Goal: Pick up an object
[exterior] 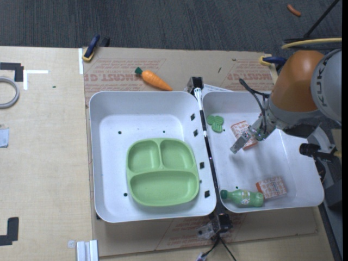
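Packet (240, 129) under end effector (243, 141) (grip state unclear) | nearby: green bottle (243, 198), second packet (271, 187), green lid (216, 123)

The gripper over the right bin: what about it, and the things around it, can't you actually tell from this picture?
- Gripper: too small and blurred in the camera view to tell whether it grips anything.
- Red-and-white packet under it: partly covered by the gripper, print unreadable.
- Second packet by the green bottle: label too small to read.
- Arm: cut off by the right edge.
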